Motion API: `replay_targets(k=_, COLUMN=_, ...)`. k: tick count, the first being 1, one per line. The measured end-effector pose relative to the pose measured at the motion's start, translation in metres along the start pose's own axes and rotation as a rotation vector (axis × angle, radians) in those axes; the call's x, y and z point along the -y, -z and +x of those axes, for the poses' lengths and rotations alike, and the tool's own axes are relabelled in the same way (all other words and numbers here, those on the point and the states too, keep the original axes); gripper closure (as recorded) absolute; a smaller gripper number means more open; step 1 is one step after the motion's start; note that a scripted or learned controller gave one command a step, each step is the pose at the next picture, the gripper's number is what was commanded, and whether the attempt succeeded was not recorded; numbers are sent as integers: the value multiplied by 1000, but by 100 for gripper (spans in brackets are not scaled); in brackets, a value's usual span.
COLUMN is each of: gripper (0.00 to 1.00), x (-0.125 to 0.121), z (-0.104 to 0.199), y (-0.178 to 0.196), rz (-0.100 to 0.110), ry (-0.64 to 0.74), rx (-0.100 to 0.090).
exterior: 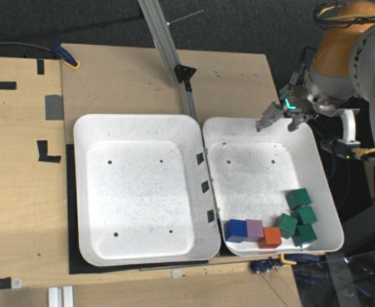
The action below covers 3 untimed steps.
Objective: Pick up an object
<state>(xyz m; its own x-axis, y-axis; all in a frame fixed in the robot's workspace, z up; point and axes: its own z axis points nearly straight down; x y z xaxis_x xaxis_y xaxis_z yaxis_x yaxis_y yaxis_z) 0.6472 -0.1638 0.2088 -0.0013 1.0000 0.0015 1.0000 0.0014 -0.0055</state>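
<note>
Dark carpet-like floor surrounds a tan wooden counter point(130, 75) that carries two shallow white bins side by side. Left bin point(85, 171) sits at frame centre-left; right bin point(315, 165) at centre-right, their inner rims touching. A grey metal pole point(165, 40) slants down from the top of the frame to the joint between the bins.

Arm point(340, 50) enters at upper right, orange band visible above the wrist. Hand point(280, 119) hangs over the upper rim of the right bin, near its top right corner. Two dark fingers point(267, 117) show, spread apart with a clear gap; nothing between them.

Objects all lie in the lower right part of the right bin:
- blue block point(236, 229), against the lower rim
- purple block point(255, 228), touching the blue one on its right
- orange block point(271, 236), just right of the purple
- cluster of green blocks point(298, 217), stacked loosely along the right wall, nearest one beside the orange block

All blocks are well apart from the hand, at the opposite end of the bin.
</note>
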Motion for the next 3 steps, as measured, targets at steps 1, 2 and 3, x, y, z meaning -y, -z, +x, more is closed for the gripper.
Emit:
replay_targets(k=1, gripper=0, x=-1, z=-1, y=3, rz=-4, ry=1, rx=3)
replay_targets(k=2, gripper=0, x=3, z=-3, y=-61, rz=3, ry=0, rx=2)
replay_targets(k=3, gripper=0, x=4, z=-2, y=-116, rz=1, ry=0, rx=2)
